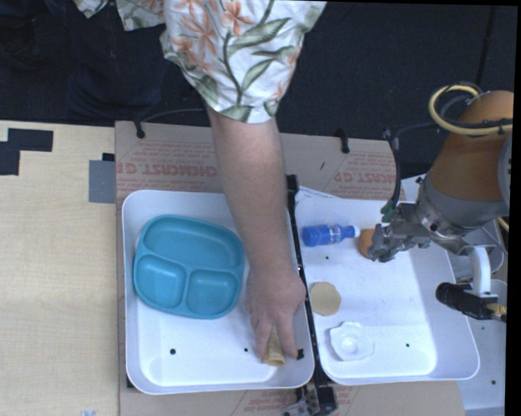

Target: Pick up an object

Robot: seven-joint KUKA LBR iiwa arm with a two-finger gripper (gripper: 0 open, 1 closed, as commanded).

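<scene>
- Over right bin (443,358), upper area: gripper (380,246) low, beside small orange-brown object (365,241) and near blue bottle (327,235); finger opening too blurred to call, contact with either not confirmable.
- Candidate picks in same bin: tan round disc (325,298) and white crumpled piece (350,341), both well apart from gripper.
- Risk: orange-brown object and bottle close together, so a close could catch both or nudge bottle into a roll.
- Risk: objects near bin's far wall, so a descent could clip wall or end in an edge pinch and a slip.
- At left bin (140,361): person's hand (272,318) reaching in, fingers curled around a tan item (274,354) near the divider; blue sectioned plate (188,266) alongside.
- Risk: human arm inside workspace; any swing leftward could mean collision. Likely safer to stay on the right side.
</scene>
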